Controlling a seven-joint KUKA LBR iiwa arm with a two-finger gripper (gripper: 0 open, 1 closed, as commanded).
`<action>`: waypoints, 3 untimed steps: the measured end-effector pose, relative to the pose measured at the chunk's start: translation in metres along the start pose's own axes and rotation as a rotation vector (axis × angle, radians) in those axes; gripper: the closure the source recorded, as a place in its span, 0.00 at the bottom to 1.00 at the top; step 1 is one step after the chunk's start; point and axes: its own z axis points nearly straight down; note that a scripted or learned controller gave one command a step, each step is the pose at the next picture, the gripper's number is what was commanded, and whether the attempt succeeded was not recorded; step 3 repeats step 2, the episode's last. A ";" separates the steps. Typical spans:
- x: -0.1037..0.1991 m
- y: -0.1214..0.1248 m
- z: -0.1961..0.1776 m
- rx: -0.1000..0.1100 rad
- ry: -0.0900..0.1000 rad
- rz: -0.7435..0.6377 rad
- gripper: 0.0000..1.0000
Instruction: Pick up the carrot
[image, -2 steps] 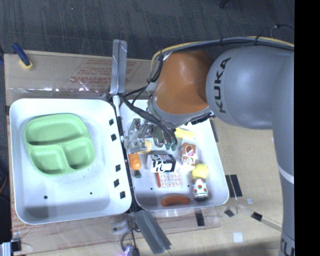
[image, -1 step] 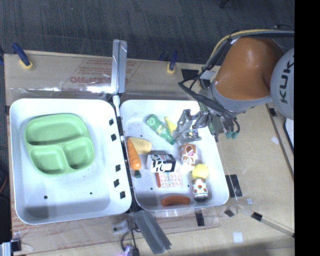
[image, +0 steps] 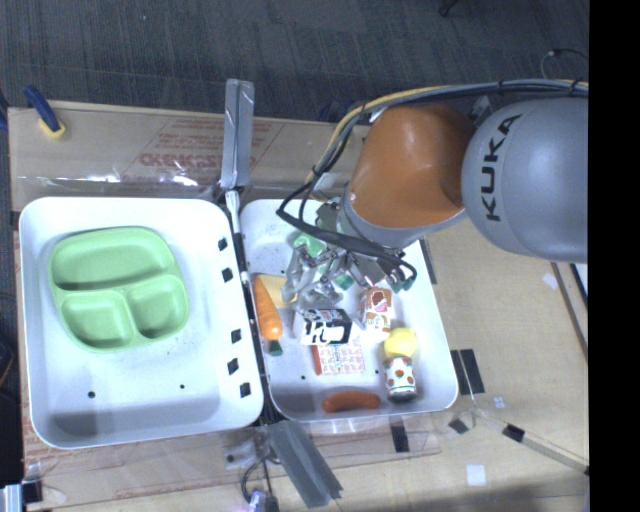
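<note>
Two shallow white bins on the table. Left bin (image: 40, 400): one green three-compartment plastic tray (image: 118, 287). Right bin (image: 440, 385): one orange carrot (image: 267, 310) along its left wall. Arm reaches over the right bin, gripper (image: 318, 282) just beside the carrot; grip state cannot be told.

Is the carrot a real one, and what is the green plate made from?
The carrot looks like a plastic toy: its orange skin is very smooth and even, with a small green tip. I can't be sure from here. The green plate in the left bin looks like moulded plastic too, matte and pale, with rounded walls between three sections.
</note>
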 end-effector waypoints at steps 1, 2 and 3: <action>-0.033 0.022 0.005 0.002 -0.004 -0.054 0.00; -0.023 0.049 0.007 -0.001 0.000 -0.649 0.00; -0.023 0.049 0.007 -0.001 0.000 -0.649 0.00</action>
